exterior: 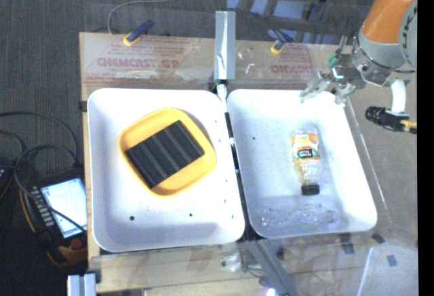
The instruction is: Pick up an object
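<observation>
my end effector (330,82) hangs over the far right corner of the right bin (352,152), up by the rim, and i cannot tell its state from this slant; nothing shows in it. so the pick, as i judge it, is not yet made: i have nothing lifted and the whole grasp is left to do.

nearest to me is the bottle (306,160), lying on its side in the middle of the right bin, cap toward the near edge, well apart from my end effector. it seems the likeliest target. its label is orange and yellow with a dark patch, but the writing is too small to read.

further out, in the left bin (108,220), a yellow tray (169,150) with a black ribbed insert lies flat and tilted across the middle.

beyond both bins, the board on the bench (156,64) bears red print, mirrored or blurred; i make out something like "chemcast gp" and no more.
</observation>
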`<state>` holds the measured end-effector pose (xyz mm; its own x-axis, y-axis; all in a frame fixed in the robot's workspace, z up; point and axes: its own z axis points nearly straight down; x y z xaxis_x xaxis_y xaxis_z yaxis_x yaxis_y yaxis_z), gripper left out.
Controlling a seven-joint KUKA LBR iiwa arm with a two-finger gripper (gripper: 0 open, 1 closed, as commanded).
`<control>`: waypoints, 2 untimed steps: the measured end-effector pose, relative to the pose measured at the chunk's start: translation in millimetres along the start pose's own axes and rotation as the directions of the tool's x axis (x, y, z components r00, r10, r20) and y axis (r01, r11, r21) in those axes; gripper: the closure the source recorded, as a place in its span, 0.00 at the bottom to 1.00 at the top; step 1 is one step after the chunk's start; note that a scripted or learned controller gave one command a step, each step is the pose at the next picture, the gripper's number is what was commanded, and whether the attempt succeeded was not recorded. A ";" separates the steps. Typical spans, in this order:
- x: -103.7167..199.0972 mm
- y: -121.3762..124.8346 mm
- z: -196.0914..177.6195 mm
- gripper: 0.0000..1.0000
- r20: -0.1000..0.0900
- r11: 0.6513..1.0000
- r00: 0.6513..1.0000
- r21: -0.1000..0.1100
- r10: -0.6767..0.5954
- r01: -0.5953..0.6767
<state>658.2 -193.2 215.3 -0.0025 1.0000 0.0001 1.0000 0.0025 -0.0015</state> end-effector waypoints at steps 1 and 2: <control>14.8 -61.4 120.1 0.00 0.001 0.993 0.993 -0.005 -0.116 0.116; 15.6 -60.0 109.2 1.00 -0.001 0.993 0.993 -0.009 -0.116 0.116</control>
<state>597.9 -177.7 106.2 -0.1189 0.9929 0.0010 0.9929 0.1189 0.0073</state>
